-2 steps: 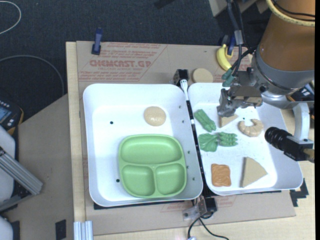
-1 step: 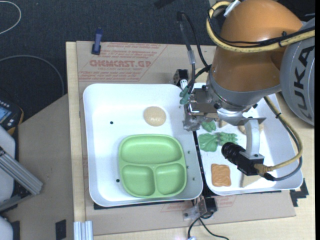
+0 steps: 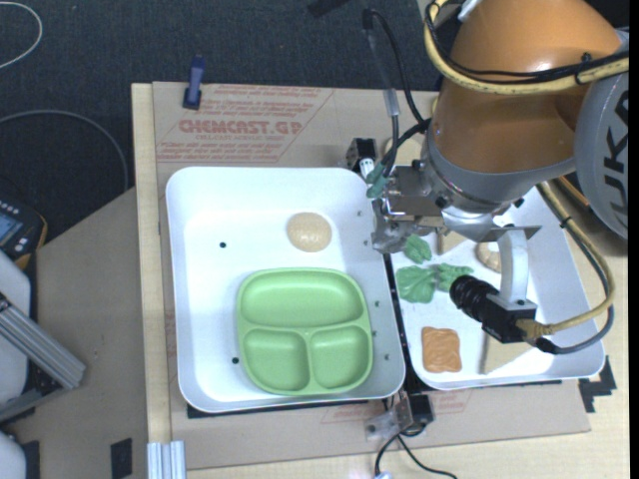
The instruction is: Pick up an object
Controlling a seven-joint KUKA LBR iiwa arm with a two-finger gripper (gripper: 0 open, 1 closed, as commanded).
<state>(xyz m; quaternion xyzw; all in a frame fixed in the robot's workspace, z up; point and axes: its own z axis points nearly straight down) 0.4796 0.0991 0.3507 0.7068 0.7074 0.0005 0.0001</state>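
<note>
The arm (image 3: 519, 98) reaches in from the right, wrist angled downward.

Even, bright overhead light falls on the scene, leaving the white bins (image 3: 190, 267) nearly blown out with only soft shadows. The orange band (image 3: 519, 78) carries a pale sheen, and the picture is slightly soft and grainy.

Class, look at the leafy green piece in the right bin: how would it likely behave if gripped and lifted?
The green leafy piece looks thin with ruffled edges, so it probably flops and weighs little. Lying flat on the right bin, it gives little edge to pinch and may slip.
</note>
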